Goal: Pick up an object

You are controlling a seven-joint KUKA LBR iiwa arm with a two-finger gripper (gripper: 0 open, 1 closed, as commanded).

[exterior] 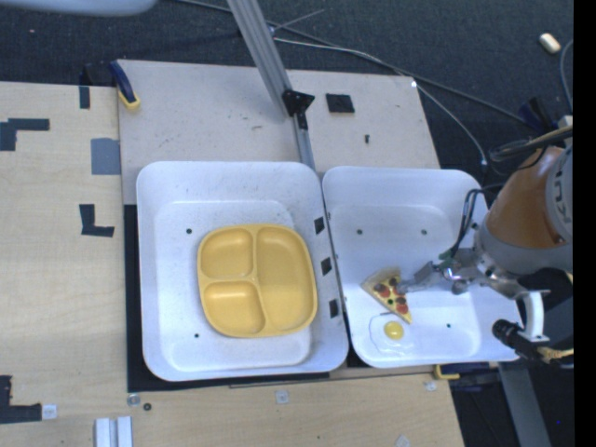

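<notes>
A toy pizza slice (pixel 387 292) is seen lying in the right bin (pixel 400 189), near its front, with a toy fried egg (pixel 391 330) just beside it toward the front edge. The jaws (pixel 426 273) are spotted right next to the slice, low in the bin; how far open they are cannot be told, and nothing is seen held. A yellow divided plate (pixel 257 279) is found in the left bin (pixel 223 180) on the tabletop (pixel 214 110).
</notes>
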